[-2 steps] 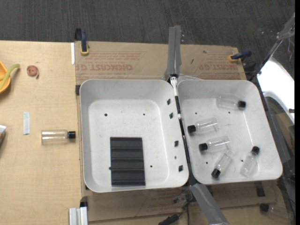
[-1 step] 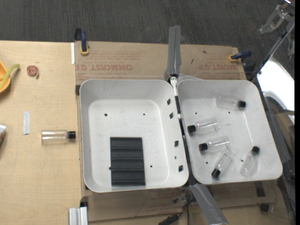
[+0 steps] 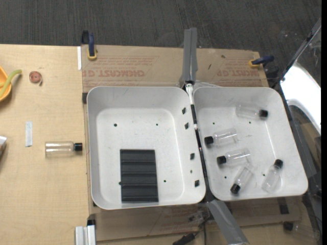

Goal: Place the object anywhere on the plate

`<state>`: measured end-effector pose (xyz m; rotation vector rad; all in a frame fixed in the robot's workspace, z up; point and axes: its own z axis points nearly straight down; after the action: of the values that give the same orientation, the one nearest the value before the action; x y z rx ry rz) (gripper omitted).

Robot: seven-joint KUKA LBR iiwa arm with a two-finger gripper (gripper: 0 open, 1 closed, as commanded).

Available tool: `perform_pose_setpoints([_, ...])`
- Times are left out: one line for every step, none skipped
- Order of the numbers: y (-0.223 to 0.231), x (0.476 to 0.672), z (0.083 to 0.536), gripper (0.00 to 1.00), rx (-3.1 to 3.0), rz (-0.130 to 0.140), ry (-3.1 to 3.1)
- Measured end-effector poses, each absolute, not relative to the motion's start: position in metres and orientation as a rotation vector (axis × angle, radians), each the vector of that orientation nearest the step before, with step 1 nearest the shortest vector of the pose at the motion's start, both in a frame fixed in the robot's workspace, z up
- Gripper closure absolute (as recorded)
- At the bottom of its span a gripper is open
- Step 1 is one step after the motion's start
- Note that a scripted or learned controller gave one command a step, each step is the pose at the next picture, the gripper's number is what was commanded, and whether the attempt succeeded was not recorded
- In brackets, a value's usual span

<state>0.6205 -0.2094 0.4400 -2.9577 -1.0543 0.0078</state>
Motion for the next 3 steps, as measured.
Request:
perform_pose_setpoints([-0.185,0.649,0.439,0.0,-3.025,0.008,-0.845])
perform_pose_setpoints([-0.222,0.637,0.44,0.0,-3.068,0.006,-0.671])
perform_pose_setpoints([-0.189,0.645,0.44,0.0,-3.123,0.005,-0.331])
